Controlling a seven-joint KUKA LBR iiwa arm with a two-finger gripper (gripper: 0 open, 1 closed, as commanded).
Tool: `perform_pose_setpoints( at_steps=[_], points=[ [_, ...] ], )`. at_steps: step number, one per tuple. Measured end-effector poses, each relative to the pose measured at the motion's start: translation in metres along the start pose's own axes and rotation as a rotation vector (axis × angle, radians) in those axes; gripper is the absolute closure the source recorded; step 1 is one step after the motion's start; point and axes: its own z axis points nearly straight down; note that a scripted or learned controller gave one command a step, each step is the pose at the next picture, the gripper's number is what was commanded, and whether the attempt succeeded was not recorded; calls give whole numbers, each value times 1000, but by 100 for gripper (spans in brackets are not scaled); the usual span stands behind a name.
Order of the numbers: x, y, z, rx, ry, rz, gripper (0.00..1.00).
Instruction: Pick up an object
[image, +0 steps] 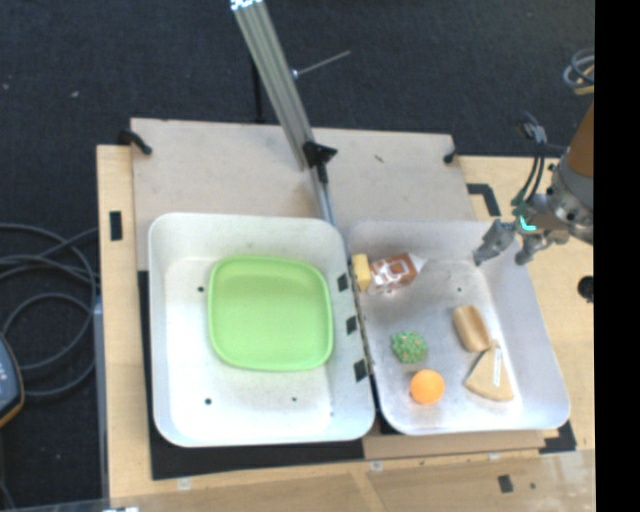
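The fingers (508, 244) are spread apart and hold nothing, poised above the right bin's (535, 330) far corner, probably ahead of a descent toward the bread roll (470, 327) lying just below them.

The arm's wrist (572, 185) is grey metal, with an orange band (584, 130) above it, seen past the right bin's far right corner. Thin dark cables (535, 160) loop along its side. The gripper (512, 243) is grey, with a small teal-lit spot (523, 224) on its body and two grey fingers (489, 245) spread apart.
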Motion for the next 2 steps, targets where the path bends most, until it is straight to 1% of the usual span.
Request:
perform_pose_setpoints(
  at_steps=[1, 2],
  points=[
    [0, 0, 0, 0, 0, 0, 0],
    [2, 9, 55, 4, 1, -1, 0]
  ],
)
